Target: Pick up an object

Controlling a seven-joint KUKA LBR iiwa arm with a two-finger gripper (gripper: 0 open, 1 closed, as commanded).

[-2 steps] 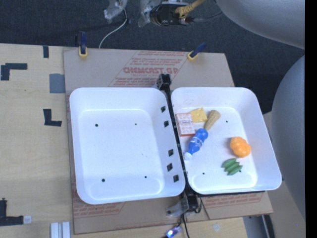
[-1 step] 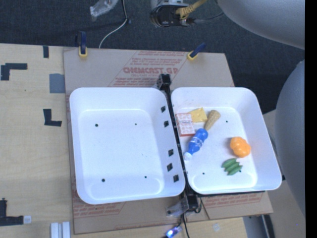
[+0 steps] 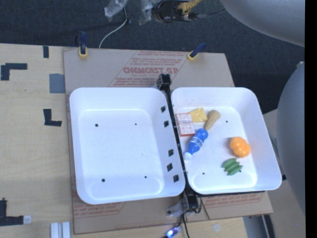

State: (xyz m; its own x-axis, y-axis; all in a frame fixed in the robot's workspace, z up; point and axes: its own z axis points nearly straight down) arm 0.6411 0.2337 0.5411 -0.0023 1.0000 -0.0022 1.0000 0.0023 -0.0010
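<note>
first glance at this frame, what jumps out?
The cluster of small colourful items in the right bin: an orange fruit and a green piece toward the right, a blue bottle lying near the divider. Above the bottle sit a red-and-white packet, a yellow wedge and a cone. The hand sits at the top edge, away from both bins.

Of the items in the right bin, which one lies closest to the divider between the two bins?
The small red-and-white packet: it sits right beside the divider, at the bin's left edge. The blue bottle comes close; the others lie further right.
</note>
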